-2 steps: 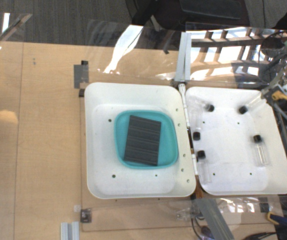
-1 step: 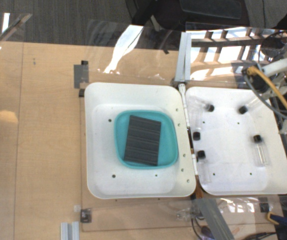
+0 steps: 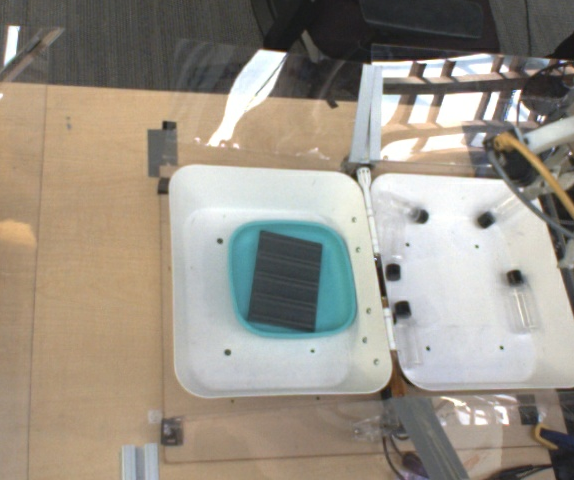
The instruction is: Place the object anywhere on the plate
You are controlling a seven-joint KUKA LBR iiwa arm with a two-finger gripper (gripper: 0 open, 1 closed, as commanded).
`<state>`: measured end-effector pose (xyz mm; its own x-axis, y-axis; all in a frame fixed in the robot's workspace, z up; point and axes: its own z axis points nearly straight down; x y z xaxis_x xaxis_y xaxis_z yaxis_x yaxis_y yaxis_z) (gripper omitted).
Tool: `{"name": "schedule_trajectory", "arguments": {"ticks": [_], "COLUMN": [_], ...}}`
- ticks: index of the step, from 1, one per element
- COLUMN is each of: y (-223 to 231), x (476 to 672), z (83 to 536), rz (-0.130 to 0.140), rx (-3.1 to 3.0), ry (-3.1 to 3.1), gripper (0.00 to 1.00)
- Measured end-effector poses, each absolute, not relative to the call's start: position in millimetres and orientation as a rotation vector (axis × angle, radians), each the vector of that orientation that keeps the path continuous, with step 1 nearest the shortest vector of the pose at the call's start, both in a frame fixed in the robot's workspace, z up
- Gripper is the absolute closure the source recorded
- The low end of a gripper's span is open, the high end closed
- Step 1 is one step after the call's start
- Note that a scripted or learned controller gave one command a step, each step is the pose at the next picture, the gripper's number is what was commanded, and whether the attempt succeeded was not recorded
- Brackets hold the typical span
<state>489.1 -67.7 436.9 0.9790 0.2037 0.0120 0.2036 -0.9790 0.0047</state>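
A dark grey ribbed rectangular object [image 3: 286,281] lies flat on the teal plate [image 3: 242,258]. It sits within the plate's rim, slightly tilted. The plate rests in the middle of the left white bin [image 3: 202,353]. At the far right edge, parts of the arm with a yellow cable [image 3: 545,180] and a white tube hang over the back right corner of the right bin [image 3: 467,348], well away from the plate.
The right bin's floor carries small black fixtures [image 3: 419,214] and a short clear tube [image 3: 520,306] near its right side. A metal frame [image 3: 367,118] stands behind the bins. Bare wooden bench spreads out to the left.
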Motion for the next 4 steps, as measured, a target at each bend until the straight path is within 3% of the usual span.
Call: {"name": "schedule_trajectory", "arguments": {"ticks": [4], "y": [-67.7], "x": [489.0], "z": [436.8], "rz": [0.019], "rx": [3.122], "ry": [0.321], "gripper": [0.00]}}
